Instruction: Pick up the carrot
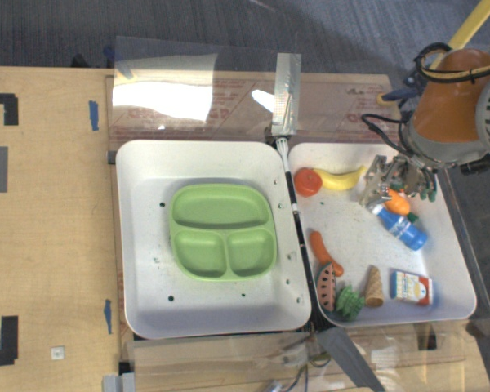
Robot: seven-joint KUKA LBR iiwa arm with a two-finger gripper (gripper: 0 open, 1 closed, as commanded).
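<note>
The carrot (398, 203), a small orange piece with a bit of green, lies in the right bin (461, 256) against the upper end of a blue bottle (406, 229). My gripper (396, 184) hangs directly over the carrot's upper edge and partly covers it. The orange band of the arm (449, 96) rises behind it at the upper right. I cannot tell whether the carrot is touched or gripped.
The right bin also holds a banana (341, 179), a red tomato (308, 182), a red-orange sausage-like piece (323, 252), a watermelon slice (327, 286), a green piece (349, 303), an ice-cream cone (373, 286) and a small carton (412, 287). A green divided plate (223, 230) sits in the left bin (139, 219).
</note>
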